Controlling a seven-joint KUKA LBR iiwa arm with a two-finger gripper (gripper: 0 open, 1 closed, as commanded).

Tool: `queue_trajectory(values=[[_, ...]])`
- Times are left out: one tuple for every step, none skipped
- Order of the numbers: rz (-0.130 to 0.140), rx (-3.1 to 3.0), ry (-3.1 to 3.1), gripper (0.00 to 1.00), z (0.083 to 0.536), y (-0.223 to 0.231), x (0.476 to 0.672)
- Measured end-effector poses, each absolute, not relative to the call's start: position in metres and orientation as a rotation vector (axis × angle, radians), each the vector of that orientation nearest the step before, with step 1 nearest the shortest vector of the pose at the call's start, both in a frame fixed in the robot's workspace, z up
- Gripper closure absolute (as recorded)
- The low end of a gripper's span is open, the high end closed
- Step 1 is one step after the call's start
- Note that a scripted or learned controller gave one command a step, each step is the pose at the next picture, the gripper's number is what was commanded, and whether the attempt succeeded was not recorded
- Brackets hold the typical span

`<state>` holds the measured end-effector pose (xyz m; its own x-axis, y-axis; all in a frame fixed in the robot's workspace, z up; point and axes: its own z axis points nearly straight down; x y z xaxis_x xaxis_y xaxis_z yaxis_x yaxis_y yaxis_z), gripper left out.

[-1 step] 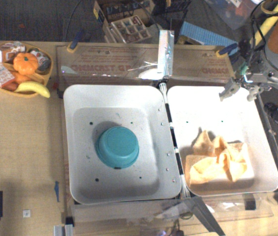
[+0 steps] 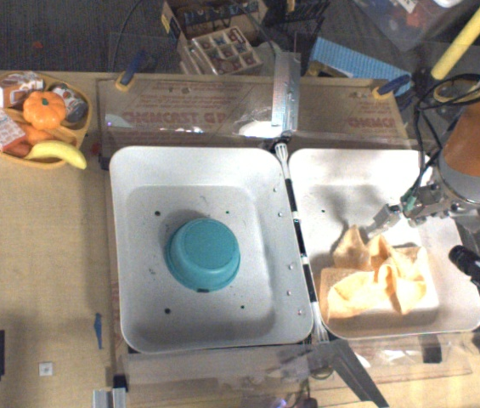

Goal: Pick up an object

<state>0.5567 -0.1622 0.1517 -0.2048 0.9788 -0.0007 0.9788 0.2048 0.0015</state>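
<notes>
The arm comes in from the right edge of the frame, and the gripper [image 2: 392,216] hangs over the right bin [image 2: 341,177], just above the crumpled yellow cloth [image 2: 381,280] at lower right. Whether it is open or closed, I cannot tell. In the left bin [image 2: 138,177], frame center, a teal bowl [image 2: 204,254] sits upside down. A fruit basket [image 2: 27,121] rests upper left.

Two shallow white bins [image 2: 138,185] side by side. One round teal bowl [image 2: 204,254], upturned. One crumpled pale orange cloth [image 2: 380,280]. One yellow dish of toy food [image 2: 27,119].
</notes>
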Motion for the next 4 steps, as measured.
queue_trajectory(values=[[0.001,1.98,2.437,0.0,0.152,-0.162,0.557],[0.002,1.978,2.435,0.0,0.181,-0.174,0.543],[0.011,1.992,2.41,0.0,0.091,-0.162,0.512],[0.017,1.995,2.402,1.0,0.102,-0.163,0.513]])
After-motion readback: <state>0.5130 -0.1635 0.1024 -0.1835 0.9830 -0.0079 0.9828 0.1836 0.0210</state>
